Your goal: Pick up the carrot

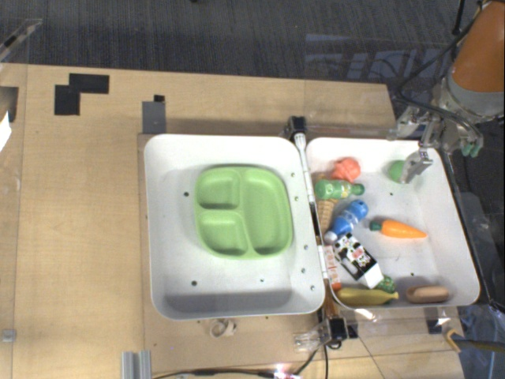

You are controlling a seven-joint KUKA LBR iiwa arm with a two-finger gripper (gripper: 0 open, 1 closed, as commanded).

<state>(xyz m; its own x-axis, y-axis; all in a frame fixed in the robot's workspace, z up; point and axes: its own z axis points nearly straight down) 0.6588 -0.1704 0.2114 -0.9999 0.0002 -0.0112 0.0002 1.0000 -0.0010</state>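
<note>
floor: dark grey carpet (237,22), top of frame
bench: light wood (71,235), black markers (79,91) upper left
light: even

High slanted overhead view, both bins (158,235), perhaps mid-distance.

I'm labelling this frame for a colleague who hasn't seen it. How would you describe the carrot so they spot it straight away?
Look in the right-hand white bin, the one crowded with toys. The carrot lies on its side toward that bin's right half, apart from the cluster along the left wall. It is the only bright orange, tapered piece, with a small green top at its left end.
</note>
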